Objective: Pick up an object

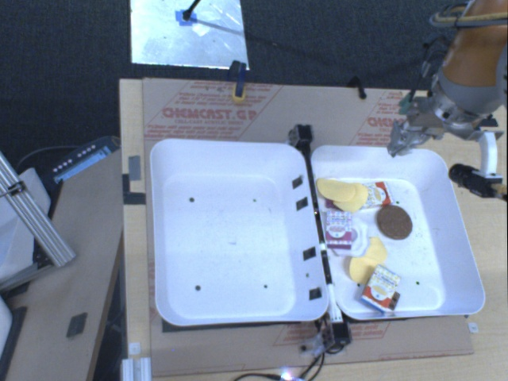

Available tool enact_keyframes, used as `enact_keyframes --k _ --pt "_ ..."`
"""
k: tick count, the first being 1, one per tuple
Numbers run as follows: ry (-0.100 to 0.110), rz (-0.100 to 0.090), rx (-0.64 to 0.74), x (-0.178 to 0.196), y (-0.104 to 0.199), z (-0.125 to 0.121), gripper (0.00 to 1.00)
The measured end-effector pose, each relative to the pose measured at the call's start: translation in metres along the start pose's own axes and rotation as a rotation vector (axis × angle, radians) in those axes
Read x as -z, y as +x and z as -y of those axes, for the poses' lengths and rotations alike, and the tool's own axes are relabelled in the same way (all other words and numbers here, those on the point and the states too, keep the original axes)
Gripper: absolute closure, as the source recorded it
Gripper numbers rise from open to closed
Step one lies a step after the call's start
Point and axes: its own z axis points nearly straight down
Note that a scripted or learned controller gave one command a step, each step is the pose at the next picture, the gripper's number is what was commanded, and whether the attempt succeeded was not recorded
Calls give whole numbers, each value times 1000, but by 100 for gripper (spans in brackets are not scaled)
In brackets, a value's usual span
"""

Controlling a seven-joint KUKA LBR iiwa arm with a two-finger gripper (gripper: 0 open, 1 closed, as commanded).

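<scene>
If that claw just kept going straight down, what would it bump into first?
Probably the far rim of the right bin, or bare bin floor just inside it. The gripper hangs above that edge; depth is unclear, and the brown disc lies nearer the camera.

Both bins (230, 153) look like smooth, faintly glossy white plastic. Beneath them lies matt printed cardboard (214, 109). A shiny metal-looking sheet (186, 22) rests on dark, rough carpet-like floor (63, 54).

White bins: two — left bin (175, 213), right bin (444, 213)
Yellow pieces: two — upper yellow piece (341, 190), lower yellow piece (367, 260)
Brown disc (394, 222): one
Printed packets: three — top packet (379, 193), middle packet (340, 230), bottom packet (382, 287)
</scene>
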Motion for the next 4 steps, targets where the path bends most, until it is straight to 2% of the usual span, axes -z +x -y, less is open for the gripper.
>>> enact_keyframes --k 1,2,3,4 --pt "-1 -4 7 29 86 -32 100" --pt "-1 -4 6 69 152 -31 100" --pt "-2 -5 8 115 244 -31 100" --pt "1 -5 6 131 323 -31 100"
